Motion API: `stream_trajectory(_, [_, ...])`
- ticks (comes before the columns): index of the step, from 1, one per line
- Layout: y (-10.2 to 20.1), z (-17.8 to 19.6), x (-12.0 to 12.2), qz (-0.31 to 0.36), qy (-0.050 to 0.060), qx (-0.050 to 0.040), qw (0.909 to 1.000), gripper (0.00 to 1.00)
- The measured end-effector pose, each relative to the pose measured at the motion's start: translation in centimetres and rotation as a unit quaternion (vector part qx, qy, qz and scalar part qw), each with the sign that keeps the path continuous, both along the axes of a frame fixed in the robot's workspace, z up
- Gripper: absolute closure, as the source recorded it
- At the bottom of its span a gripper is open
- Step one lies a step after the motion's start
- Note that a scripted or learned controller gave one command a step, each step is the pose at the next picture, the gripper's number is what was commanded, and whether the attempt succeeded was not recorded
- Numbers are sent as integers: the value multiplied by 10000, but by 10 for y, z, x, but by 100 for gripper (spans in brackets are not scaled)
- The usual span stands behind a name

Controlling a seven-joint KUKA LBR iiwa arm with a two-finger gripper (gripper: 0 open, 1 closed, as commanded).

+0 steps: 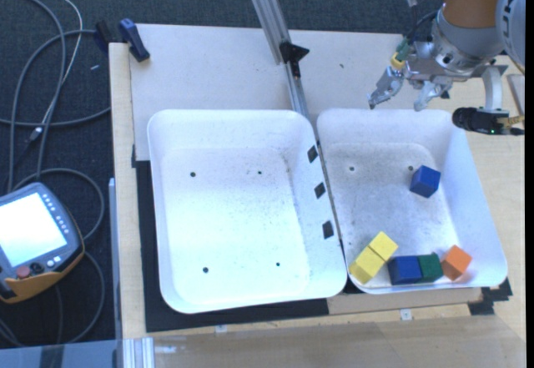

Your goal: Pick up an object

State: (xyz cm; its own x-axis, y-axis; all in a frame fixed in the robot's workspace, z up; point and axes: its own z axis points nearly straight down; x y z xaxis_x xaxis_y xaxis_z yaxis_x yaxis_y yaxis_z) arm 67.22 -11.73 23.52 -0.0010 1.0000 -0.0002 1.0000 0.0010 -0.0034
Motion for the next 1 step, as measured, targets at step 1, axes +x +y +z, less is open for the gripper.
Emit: stream_trajectory(1, [-70,-119,-50,-28,38,6,10000,0])
